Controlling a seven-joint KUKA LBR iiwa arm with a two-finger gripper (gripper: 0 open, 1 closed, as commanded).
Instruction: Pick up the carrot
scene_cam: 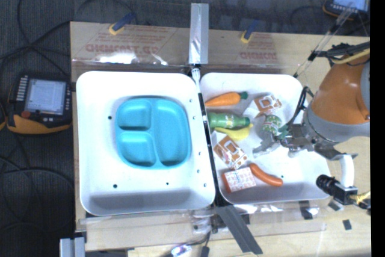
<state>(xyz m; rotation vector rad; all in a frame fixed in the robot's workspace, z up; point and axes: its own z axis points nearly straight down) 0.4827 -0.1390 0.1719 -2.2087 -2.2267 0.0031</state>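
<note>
Your carrot lies up-left of the gripper, long axis near-horizontal, green tip pointing right; finger state: cannot tell.

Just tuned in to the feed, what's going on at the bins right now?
The arm is reaching into the right bin from the right, with its gripper low among the items in the middle of the bin. The carrot lies untouched at the bin's upper left, apart from the gripper, so it is not picked yet. A green bottle sits just below the carrot. The left bin holds a blue divided plate.
</note>
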